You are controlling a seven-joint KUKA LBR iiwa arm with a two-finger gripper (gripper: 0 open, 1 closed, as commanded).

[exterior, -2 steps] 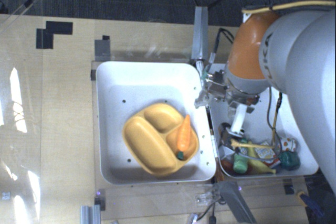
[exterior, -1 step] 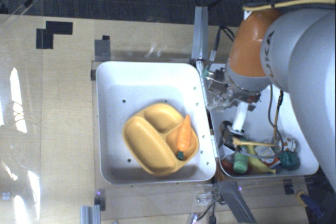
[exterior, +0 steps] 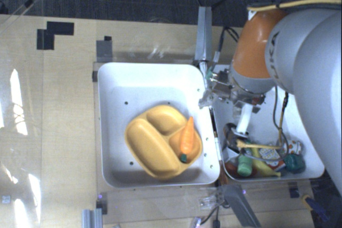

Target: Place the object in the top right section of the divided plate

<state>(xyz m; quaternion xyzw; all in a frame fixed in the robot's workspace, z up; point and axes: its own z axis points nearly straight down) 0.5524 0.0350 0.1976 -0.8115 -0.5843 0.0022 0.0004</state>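
Left bin (exterior: 118,94), centre-left of the frame: we note a yellow divided plate (exterior: 155,148) lying on its floor, toward the lower right of the bin. The plate has three sections: a long one at lower left, a rounded one at the top, and a smaller one at the right edge.

The carrot (exterior: 187,136) lies in that right-hand section. It is orange and tilted, with its pointed tip toward the upper right and its dark green end toward the bottom of the frame. It rests against the ridge that divides this section from the other two. Nothing touches it.

The gripper (exterior: 227,92) sits right of centre, above the wall between the two bins and over the upper left of the right bin (exterior: 267,124). It is apart from the carrot and the plate. We cannot tell whether it is apart or together; the wrist hides it.

Right bin, lower edge: a cluster of small things, among them a green piece (exterior: 244,165) and a teal piece (exterior: 293,162).
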